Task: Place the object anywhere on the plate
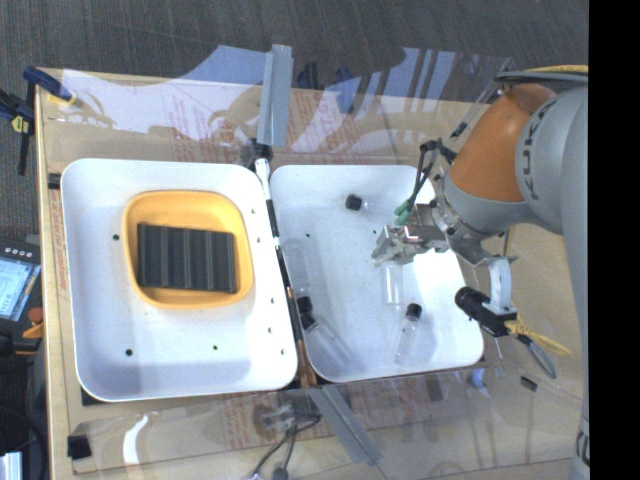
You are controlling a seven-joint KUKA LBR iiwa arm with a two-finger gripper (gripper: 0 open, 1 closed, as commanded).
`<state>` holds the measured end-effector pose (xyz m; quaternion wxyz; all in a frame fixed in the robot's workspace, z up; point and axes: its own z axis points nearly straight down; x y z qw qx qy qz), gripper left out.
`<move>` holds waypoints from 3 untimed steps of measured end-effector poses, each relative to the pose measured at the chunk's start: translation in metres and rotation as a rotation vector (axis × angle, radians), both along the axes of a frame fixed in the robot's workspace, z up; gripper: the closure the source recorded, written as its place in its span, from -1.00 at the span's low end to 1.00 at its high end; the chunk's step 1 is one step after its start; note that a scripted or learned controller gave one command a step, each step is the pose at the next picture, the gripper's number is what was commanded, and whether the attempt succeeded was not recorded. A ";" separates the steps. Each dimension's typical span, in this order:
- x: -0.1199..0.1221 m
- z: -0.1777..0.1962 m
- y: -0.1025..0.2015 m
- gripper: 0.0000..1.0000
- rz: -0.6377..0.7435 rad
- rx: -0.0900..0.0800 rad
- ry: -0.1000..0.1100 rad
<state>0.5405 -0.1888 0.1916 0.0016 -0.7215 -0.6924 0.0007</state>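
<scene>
One clear vial point(407, 334) lies in the right bin point(330, 298) just below the fingers point(392, 251), whose opening I cannot tell.

camera view | fixed overhead | slanted down | both bins point(80, 268) framed

Arm point(540, 158) is seen reaching in from the right, orange band uppermost, wrist angled down and left. Hand point(392, 251) is positioned low over the right bin point(330, 358), toward its right half. Finger state is not resolvable.
</scene>
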 end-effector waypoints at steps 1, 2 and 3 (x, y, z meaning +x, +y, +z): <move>0.037 0.064 0.036 1.00 0.195 -0.001 -0.001; 0.065 0.021 0.066 1.00 0.393 0.002 0.001; 0.062 0.080 0.102 1.00 0.617 -0.001 -0.004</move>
